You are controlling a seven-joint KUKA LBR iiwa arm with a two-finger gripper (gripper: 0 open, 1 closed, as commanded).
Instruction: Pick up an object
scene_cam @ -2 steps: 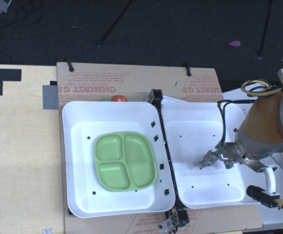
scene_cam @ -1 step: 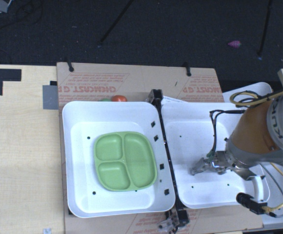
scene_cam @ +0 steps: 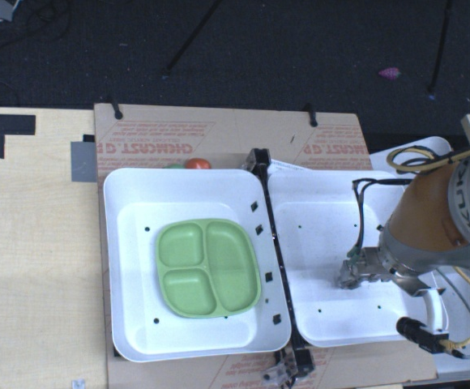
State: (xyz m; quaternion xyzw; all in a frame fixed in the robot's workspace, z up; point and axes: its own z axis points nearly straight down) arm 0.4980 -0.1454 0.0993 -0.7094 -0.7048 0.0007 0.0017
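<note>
Dark carpet (scene_cam: 243, 39) with loose cables fills the top of the camera view, and below it a pale wooden bench (scene_cam: 32, 258) carries a cardboard sheet (scene_cam: 227, 132) printed with red lettering. On that sheet sit two shallow white bins side by side, joined by a black clip strip (scene_cam: 271, 250). Left bin (scene_cam: 130, 217): a green divided plate (scene_cam: 208, 267) lies flat near its middle, three compartments facing up, apart from every wall. Just outside this bin's rim at 12 o'clock, a small red-orange object (scene_cam: 197, 164) rests on the cardboard, partly hidden by the rim. Right bin (scene_cam: 316, 217): the grey arm with its orange band (scene_cam: 429, 213) reaches in from 3 o'clock, and the gripper (scene_cam: 353, 271) hangs low over the bin's white floor, at about 4 o'clock from its centre. Whether the gripper is spread or pressed together cannot be told from this angle; nothing is visible in its grasp.
</note>
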